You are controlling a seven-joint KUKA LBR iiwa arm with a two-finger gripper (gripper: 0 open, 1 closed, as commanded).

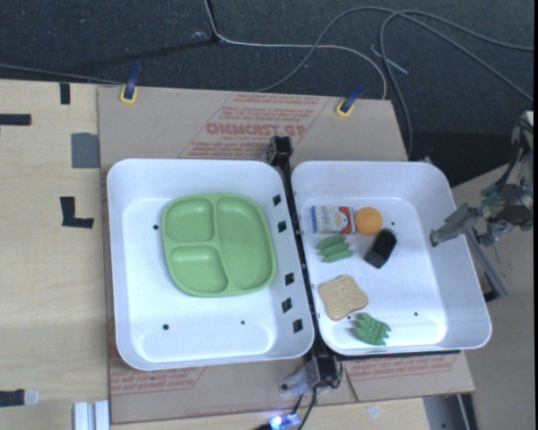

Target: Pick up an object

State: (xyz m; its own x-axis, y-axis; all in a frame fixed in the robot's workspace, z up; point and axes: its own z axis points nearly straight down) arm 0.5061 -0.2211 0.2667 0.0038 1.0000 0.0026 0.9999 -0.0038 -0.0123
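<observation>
- At the near rim of the right bin (466, 330) lies a green leafy piece (370, 329), and just above it a slice of toast (342, 296). Both rest flat on the bin floor and nothing touches them.
- Farther in, around the middle of the same bin, I see a small black object (380, 248) lying tilted, and beside it, to the left, a second green piece (334, 249) that looks like pea pods.
- Behind these, near the wall between the bins, there is a small carton (330, 218) with blue and red print, and an orange ball (368, 220) just beside it on the right, close to the black object.
- The left bin (130, 240) holds a green divided plate (220, 244), which sits flat with its compartments bare.
- At the right edge of the view, outside the right bin's far corner and well apart from all the objects, the pincer (448, 228) hangs with a grey finger pointing towards the bin. No object is between its fingers; if they are spread or closed I cannot tell, because this part is small and blurred.
- In my judgement the task is at its very start: no object is lifted, every candidate lies on a bin floor, and the arm must yet come over the bin, descend, close on one thing and raise it.
</observation>
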